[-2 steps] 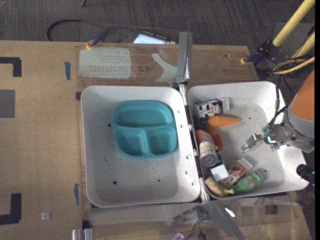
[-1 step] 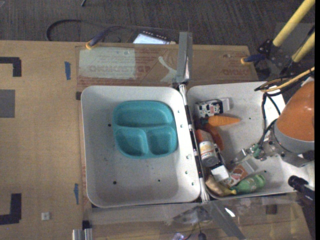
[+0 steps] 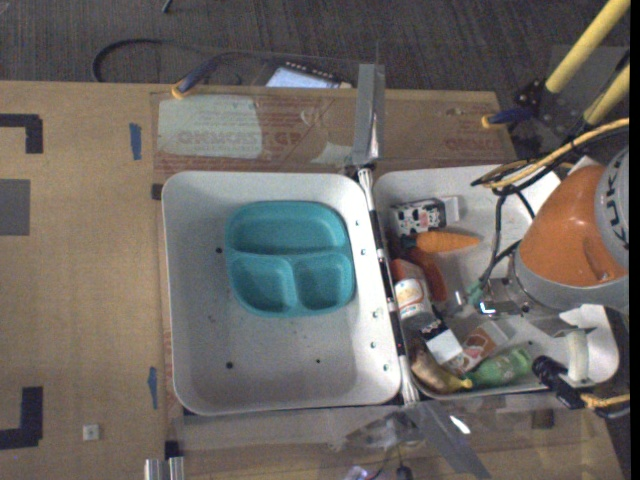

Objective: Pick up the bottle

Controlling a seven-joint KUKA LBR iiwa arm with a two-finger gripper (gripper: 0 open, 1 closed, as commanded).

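Arm [image 3: 580,238] looms at 3 o'clock over right bin [image 3: 480,183]. Left bin [image 3: 200,368] holds teal tray [image 3: 290,255]. Bottle [image 3: 410,296] lies at the right bin's 9 o'clock wall, in clutter; risk is snagging neighbours. Gripper [image 3: 480,303] state: cannot tell.

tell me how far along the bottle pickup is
Done: the grey arm with the orange band is over the right white bin. In hand: nothing visibly held. Left: the small brown bottle with a white label lies among clutter by the divider, not lifted.
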